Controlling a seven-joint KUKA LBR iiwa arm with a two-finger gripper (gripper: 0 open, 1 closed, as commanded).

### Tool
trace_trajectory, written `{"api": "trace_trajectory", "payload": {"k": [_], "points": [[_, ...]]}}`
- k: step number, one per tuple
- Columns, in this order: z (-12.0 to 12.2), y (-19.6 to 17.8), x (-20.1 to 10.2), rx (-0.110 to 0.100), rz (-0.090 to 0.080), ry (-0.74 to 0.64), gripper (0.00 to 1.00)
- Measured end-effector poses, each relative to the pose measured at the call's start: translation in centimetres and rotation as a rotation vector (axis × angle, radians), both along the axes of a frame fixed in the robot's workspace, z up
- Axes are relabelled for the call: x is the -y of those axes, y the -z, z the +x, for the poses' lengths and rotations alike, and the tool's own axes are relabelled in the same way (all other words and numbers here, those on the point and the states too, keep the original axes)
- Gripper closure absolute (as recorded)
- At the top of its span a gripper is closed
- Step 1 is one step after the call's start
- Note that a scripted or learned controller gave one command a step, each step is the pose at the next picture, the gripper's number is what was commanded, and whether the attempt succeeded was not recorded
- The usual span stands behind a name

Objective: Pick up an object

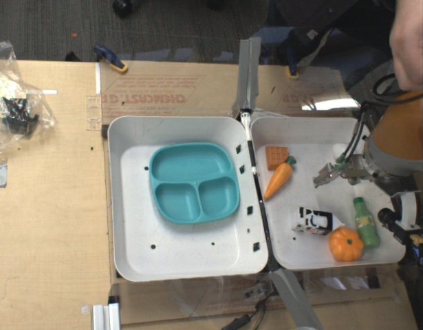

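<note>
Right bin (294, 256), contents:
- Toy carrot (278, 179), orange with a green top, lying slantwise near the bin's 10 o'clock corner, green end toward 1 o'clock.
- Orange waffle-textured block (277, 157), just at 12 o'clock of the carrot, touching or nearly touching its green top.
- Small black-and-white box (313, 221), near the bin's centre, toward 6 o'clock.
- Toy pumpkin (346, 244), orange and round, at 5 o'clock in the bin.
- Green bottle (366, 222), lying just at 1 o'clock of the pumpkin, touching it or nearly so.

Gripper (329, 175): over the right bin at its 3 o'clock side, fingers pointing toward 9 o'clock, apart from every item; nothing sits between them. Whether they are open or closed cannot be told.

Left bin (122, 184): teal three-compartment plate (194, 182) at centre.

Bench, 9 o'clock edge: clear plastic bag (15, 95) with small dark parts.
</note>
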State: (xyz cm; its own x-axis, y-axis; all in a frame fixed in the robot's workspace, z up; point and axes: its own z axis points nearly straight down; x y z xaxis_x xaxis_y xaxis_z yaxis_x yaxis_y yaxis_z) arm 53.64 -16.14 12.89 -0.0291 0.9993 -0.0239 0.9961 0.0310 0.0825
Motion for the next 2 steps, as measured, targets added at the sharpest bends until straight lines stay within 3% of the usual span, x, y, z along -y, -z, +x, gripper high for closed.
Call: {"api": "trace_trajectory", "payload": {"k": [1,2], "points": [[-3.3,2.9,3.1,-0.066,0.030,-0.016,0.00],[-4.9,3.5,4.1,-0.075,0.052,0.065,0.00]]}}
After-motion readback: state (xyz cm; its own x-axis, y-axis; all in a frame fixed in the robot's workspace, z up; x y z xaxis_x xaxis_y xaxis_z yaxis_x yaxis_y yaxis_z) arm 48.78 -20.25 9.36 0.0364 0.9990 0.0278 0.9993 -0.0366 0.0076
